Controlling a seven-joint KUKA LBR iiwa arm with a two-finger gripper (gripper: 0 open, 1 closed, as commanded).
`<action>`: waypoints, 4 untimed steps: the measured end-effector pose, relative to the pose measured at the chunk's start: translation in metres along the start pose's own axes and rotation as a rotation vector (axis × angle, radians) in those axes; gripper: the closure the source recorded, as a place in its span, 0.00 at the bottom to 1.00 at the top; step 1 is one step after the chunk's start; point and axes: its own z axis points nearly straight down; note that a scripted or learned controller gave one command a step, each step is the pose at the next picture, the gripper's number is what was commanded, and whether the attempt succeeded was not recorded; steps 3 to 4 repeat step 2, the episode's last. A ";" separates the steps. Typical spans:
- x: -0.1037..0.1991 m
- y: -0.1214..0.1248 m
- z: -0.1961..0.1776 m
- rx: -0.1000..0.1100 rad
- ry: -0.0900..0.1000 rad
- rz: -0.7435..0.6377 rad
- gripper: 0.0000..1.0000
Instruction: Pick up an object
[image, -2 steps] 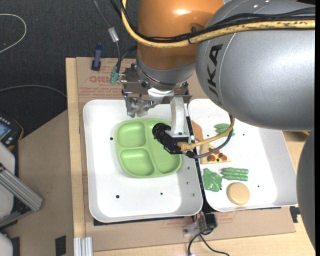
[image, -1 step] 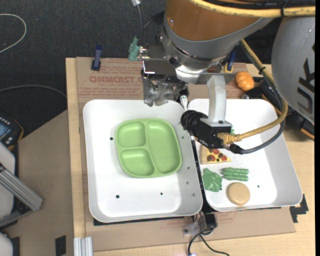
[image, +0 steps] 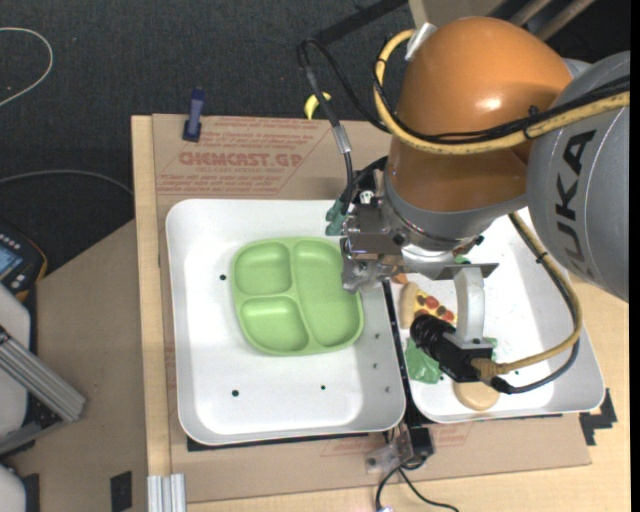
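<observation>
A light green divided plate (image: 295, 295) lies flat in the left bin (image: 200, 360), towards its right side. My gripper (image: 358, 270) hangs over the plate's upper right edge, close to the divider between the two bins. The big orange and grey wrist covers much of the right bin (image: 560, 390). Beside the wrist in that bin I see a pale yellow piece with red spots (image: 424, 298), a white curved piece (image: 470, 305), a green scrap (image: 424, 367) and a tan rounded piece (image: 479, 396). I see nothing held in the gripper.
The bins rest on a cardboard sheet (image: 250, 150) with red print. A small blue clip (image: 193, 113) sits at its far left corner. The left bin's front and left parts are bare white floor around the plate.
</observation>
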 end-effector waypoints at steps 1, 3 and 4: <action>0.005 0.002 -0.018 -0.017 0.007 -0.010 1.00; -0.019 0.023 0.049 -0.007 0.004 -0.006 1.00; -0.019 0.023 0.049 -0.007 0.004 -0.006 1.00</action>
